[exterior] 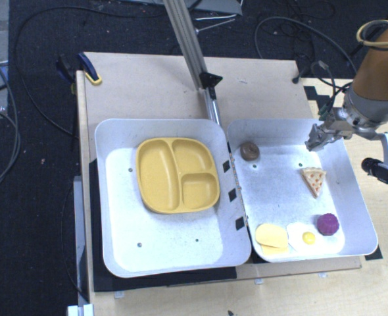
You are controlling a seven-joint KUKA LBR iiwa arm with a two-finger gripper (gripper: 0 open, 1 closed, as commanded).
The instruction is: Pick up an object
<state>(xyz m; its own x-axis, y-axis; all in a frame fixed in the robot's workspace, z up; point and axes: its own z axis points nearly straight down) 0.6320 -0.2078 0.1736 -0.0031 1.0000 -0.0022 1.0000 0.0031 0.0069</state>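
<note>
In the right bin [273, 176] lie several small toy foods: a brown round piece [249, 151] at the back left, a pizza slice [314, 180] toward the right, a purple ball [327, 224], a fried egg [306, 237] and a yellow flat piece [271, 236] along the front. My gripper [317, 141] hangs over the bin's back right corner, a little behind the pizza slice. Nothing shows between its fingers.
The left bin [115, 242] carries a yellow divided plate [178, 174]. A slanted metal pole [189, 38] rises behind the bins. The grey arm with its orange band [377, 64] comes in at the right. Cables lie on the dark floor around the bench.
</note>
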